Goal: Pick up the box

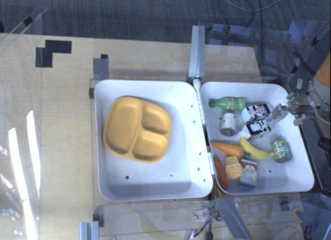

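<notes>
Gripper (282, 113) hangs at the right bin's 3 o'clock edge, reaching in from the right, and whether it is wide or narrow I cannot tell from this angle. Nothing shows between its tips.

Box (249, 174) lies down at about 6 o'clock in the right bin (305, 179), a small carton with a red top and blue base, well apart from the gripper. Touching its 9 o'clock side sits the corn (233, 167). Just at its 12 o'clock lies the banana (255, 150), curving toward 3. Carrot (226, 148) lies across at 10 o'clock of the box, and a sausage (220, 170) runs along the bin's left wall. Green can (281, 150) rests on its side at 2 o'clock of the box.

Further up, a silver can (227, 123) sits near centre, 2 black-and-white packs (257, 118) lie just beside the gripper, and a green bottle (227, 103) lies flat at 12 o'clock.

Left bin (176, 177) carries 1 yellow tray (137, 128) with 3 compartments. Both bins rest on a wooden bench (57, 156).
</notes>
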Motion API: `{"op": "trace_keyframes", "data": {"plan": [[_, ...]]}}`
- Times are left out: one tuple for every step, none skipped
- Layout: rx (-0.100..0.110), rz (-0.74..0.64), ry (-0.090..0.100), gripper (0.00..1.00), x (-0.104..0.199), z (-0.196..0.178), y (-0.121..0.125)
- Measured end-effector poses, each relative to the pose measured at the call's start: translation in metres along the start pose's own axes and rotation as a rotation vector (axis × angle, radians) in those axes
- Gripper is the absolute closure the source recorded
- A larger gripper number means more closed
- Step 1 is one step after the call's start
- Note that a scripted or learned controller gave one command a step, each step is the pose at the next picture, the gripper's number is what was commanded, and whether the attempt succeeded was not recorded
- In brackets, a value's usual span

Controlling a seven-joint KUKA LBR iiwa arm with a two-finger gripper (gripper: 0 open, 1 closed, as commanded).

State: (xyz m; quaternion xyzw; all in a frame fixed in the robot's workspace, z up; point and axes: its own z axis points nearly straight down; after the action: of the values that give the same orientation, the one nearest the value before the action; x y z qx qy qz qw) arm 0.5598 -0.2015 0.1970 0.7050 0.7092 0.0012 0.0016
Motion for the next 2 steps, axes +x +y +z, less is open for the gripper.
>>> {"op": "trace_keyframes", "data": {"plan": [[0.0,-0.095,0.0,0.0,-0.004,0.101,-0.068],[-0.006,-0.139,-0.002,0.0,-0.003,0.108,0.009]]}}
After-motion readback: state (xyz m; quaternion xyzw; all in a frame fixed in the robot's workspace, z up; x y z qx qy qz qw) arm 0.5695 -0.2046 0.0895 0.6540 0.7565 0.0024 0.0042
